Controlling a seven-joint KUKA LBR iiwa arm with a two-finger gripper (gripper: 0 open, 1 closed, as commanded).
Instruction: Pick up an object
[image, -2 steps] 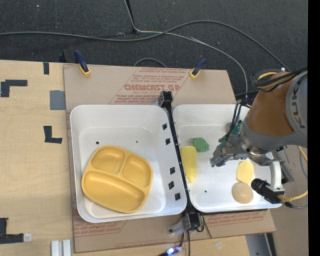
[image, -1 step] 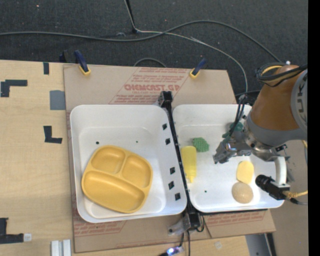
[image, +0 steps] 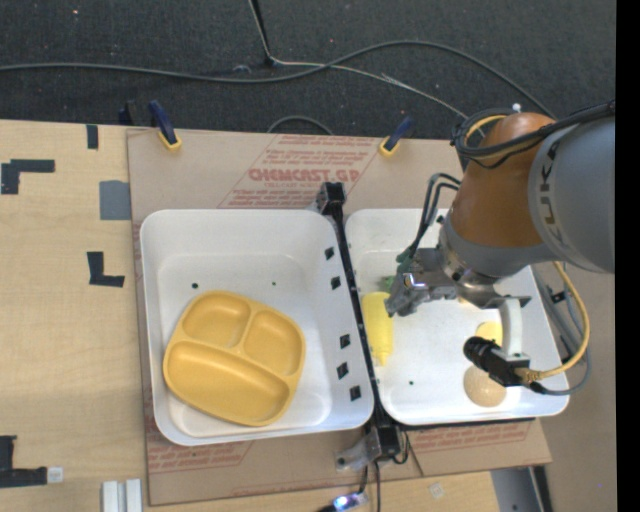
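Two bins side by side on the table
Divided plate sits in the left bin; right bin has the pincer over it.

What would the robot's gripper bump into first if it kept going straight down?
Probably the yellow object in the right bin. The gripper hangs right beside its top end, though from this slanted view it could touch the white floor next to it instead.
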